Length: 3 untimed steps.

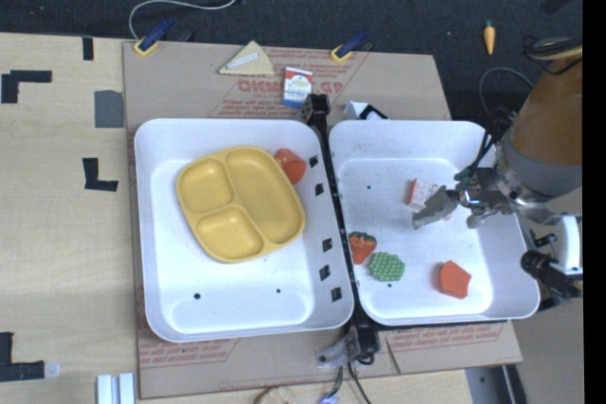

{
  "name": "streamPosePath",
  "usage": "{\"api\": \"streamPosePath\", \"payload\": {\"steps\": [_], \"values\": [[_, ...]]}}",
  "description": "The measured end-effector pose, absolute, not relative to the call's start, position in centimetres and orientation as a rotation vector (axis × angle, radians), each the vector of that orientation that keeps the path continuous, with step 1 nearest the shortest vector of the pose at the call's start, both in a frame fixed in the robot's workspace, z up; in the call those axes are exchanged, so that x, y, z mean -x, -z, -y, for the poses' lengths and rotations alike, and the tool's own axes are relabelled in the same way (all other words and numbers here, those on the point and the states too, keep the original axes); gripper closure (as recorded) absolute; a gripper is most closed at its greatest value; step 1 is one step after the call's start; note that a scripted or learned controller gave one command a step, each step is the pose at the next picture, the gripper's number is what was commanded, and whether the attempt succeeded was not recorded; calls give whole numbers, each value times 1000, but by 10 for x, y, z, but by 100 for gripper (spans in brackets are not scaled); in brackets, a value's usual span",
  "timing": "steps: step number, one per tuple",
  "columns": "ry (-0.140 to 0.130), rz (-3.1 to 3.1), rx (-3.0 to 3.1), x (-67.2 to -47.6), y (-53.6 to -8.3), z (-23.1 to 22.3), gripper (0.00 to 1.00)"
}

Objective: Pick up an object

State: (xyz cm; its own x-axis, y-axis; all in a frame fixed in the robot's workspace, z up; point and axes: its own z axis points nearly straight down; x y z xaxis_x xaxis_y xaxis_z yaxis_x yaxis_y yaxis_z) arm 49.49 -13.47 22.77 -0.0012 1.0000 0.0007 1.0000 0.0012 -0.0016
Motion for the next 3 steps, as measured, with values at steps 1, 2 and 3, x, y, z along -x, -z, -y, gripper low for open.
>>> {"api": "streamPosePath", "payload": {"steps": [1,2,3], "values": [[-3,2219,2220,-483,-153,178,0],[1,2222,2222,-484,-86,174,0],[5,2229,2224,-558,-87,170,0]]}}
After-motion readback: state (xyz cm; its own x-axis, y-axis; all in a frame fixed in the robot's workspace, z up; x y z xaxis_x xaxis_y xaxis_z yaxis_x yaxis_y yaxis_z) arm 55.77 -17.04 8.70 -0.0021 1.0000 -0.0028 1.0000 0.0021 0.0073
